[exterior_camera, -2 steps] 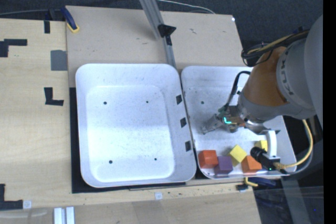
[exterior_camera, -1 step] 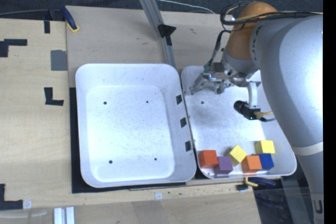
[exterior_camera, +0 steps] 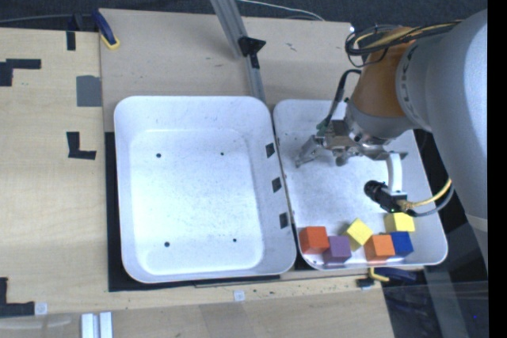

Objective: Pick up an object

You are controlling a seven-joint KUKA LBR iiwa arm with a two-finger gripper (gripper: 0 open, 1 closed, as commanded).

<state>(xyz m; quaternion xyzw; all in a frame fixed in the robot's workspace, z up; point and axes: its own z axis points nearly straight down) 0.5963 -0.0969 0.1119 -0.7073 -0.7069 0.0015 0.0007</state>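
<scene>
Two shallow white bins are carried side by side on the table (exterior_camera: 182, 36), which is seen from above at a slant. The left bin (exterior_camera: 194, 111) is the larger in view, and only dark specks are seen on its floor. The right bin (exterior_camera: 317, 194) is partly covered by the arm (exterior_camera: 444, 83), a grey mass with an orange band above the wrist, which is reached in from the right edge of the table.

The claw (exterior_camera: 305, 157) is held low over the upper left part of the right bin, near the wall shared with the left bin. Its thin fingers are pointed left, and whether they are apart or together cannot be told. Nothing is seen between them.

Six small blocks are gathered along the near edge of the right bin, well apart from the claw. An orange block (exterior_camera: 314, 238) is placed nearest the near left corner, with a purple block (exterior_camera: 340, 248) just beside it. A yellow block (exterior_camera: 359, 232) is set tilted behind these. Toward the near right corner, a second orange block (exterior_camera: 379, 247) and a blue block (exterior_camera: 402, 243) are touching, and a second yellow block (exterior_camera: 401, 222) is set just behind them.
</scene>
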